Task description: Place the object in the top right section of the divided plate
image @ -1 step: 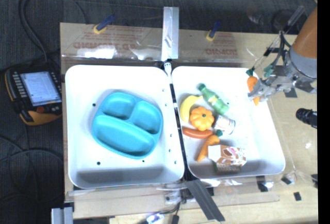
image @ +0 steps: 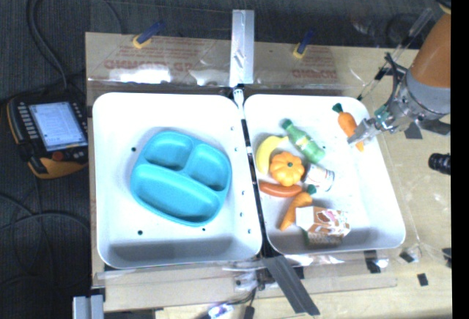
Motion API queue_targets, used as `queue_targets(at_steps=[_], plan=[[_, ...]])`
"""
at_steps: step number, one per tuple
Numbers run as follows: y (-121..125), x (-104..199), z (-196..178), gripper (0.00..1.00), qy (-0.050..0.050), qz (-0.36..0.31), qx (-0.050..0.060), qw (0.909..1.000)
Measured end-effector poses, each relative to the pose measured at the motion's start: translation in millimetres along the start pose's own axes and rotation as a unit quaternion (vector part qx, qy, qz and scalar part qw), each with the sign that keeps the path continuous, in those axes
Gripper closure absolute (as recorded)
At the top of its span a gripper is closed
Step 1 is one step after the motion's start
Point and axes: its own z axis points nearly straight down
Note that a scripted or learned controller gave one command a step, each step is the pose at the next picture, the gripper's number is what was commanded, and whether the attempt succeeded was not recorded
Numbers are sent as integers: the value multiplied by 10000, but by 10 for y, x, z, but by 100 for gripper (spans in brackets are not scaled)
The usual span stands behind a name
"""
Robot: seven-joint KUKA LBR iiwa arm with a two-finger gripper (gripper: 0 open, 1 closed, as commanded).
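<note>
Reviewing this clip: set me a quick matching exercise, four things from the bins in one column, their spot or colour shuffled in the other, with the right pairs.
Things:
1. divided plate
2. small carrot
3. pumpkin
4. carton

Descriptions:
A. orange, green stem, middle of the right bin
B. blue, in the left bin
C. near the right bin's front edge
D. far right corner of the right bin, beside the hand

Pairs: 1-B, 2-D, 3-A, 4-C

I see my arm (image: 432,68) cut off by the right edge. The gripper (image: 364,133) is too small to read. The banana (image: 267,152) lies half hidden under the pumpkin (image: 286,168).
</note>
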Motion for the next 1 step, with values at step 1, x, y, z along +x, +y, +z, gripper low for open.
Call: queue_targets(at_steps=[1], plan=[[-91, -128, 138, 100, 2, -1402, -7, 9901]])
